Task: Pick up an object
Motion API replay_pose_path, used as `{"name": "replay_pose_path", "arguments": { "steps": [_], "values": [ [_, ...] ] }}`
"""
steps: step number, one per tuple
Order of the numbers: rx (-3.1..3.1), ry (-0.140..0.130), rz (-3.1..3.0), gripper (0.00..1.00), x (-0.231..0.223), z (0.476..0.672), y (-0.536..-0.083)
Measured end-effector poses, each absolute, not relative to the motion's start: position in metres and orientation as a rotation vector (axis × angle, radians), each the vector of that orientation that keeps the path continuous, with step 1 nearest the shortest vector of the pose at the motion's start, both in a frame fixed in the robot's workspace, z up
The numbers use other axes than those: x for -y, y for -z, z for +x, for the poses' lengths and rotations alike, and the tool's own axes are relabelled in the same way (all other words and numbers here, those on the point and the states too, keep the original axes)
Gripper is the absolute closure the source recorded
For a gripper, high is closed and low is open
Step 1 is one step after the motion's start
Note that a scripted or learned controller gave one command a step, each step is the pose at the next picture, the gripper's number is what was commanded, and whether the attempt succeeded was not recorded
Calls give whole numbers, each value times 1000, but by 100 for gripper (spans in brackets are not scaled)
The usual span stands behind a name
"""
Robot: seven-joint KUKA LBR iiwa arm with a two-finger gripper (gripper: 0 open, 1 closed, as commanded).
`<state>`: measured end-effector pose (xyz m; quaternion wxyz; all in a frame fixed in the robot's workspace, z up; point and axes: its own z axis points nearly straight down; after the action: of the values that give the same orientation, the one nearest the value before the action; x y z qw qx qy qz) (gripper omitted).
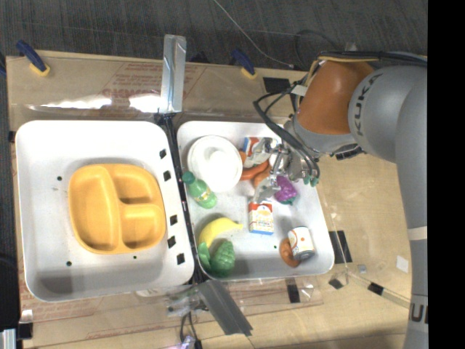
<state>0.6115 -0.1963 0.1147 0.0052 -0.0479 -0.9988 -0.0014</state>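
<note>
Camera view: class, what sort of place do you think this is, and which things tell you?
Probably a robotics lab test bench: a grey robot arm reaches over two white bins, one holding toy food such as a banana, with cables on carpet.

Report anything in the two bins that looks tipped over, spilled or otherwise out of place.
The small can in the right bin lies on its side near the bottom corner. The remaining items are jumbled together loosely. Nothing looks spilled or broken, and the yellow tray sits flat in the left bin.
</note>
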Motion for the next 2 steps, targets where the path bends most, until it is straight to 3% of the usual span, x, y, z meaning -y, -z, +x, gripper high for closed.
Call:
{"name": "replay_pose_path", "arguments": {
  "steps": [1, 2],
  "values": [
    [3150, -3, -222, 0, 207, 549, -100],
    [3110, -1, -476, 0, 177, 512, -94]
  ]
}}
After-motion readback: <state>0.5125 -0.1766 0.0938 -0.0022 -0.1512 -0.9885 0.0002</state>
